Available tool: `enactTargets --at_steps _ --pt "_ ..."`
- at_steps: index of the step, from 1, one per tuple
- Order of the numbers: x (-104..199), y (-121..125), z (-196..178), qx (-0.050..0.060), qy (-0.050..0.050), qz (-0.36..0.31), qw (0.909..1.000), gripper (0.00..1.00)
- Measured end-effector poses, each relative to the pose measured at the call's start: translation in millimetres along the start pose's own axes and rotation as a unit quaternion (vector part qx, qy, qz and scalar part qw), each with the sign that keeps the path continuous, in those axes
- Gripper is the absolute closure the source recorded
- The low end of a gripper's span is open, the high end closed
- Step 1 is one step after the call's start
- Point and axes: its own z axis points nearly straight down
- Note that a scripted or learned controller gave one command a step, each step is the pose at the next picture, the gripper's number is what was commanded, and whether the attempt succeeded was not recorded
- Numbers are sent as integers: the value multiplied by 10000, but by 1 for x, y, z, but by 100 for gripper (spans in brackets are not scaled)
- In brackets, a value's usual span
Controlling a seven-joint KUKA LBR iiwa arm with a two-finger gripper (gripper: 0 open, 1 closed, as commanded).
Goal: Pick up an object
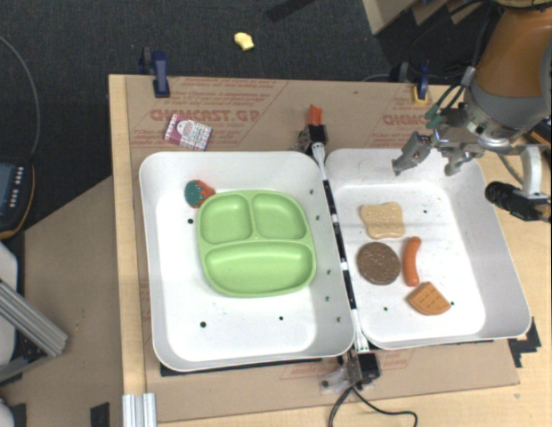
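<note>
My fingers (434, 154) hang spread apart with nothing between them, above the far edge of the right bin (472, 314). In that bin, near its left side, lie a tan bread slice (383, 220), a round brown patty (379, 262) just below it, an orange sausage (411, 261) right beside the patty, and a toast-coloured wedge (428, 300) nearer the front edge. The left bin (169, 265) carries a green divided plate (255, 242), with a small round toy (199, 192) at its far left corner.

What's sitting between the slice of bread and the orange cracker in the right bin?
In the camera view, the brown round patty and the sausage lie between the bread slice and the orange cracker.
</note>
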Motion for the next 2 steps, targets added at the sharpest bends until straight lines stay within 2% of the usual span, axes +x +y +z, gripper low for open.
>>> enactTargets --at_steps 1,2 --pt "-1 -54 147 36 16 16 10000 0" --pt "-3 -103 141 29 7 16 10000 0"
